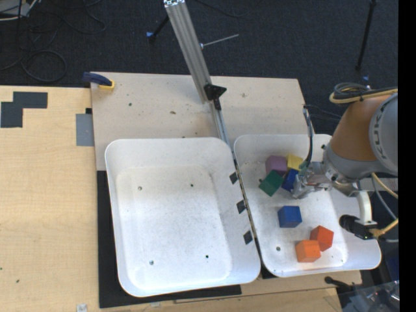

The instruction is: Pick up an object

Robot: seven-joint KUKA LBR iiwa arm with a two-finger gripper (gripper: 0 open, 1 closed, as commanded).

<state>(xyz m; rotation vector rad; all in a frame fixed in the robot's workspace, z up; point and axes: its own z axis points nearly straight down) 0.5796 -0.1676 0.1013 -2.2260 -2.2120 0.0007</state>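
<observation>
In the right bin [364, 255], nearest the camera, an orange block [307, 250] is lying at about 6 o'clock, with a red block [323, 236] touching it at its 1 o'clock. A blue block [290, 216] is sitting apart, toward the bin's centre. Farther back, green [271, 183], purple [277, 164], yellow [296, 162] and dark blue [290, 178] blocks are crowding together. The gripper [303, 186] is reaching into that cluster from 3 o'clock; whether it is wide, narrow or holding anything, I cannot tell. The left bin [123, 174] is lying at 9 o'clock.
</observation>
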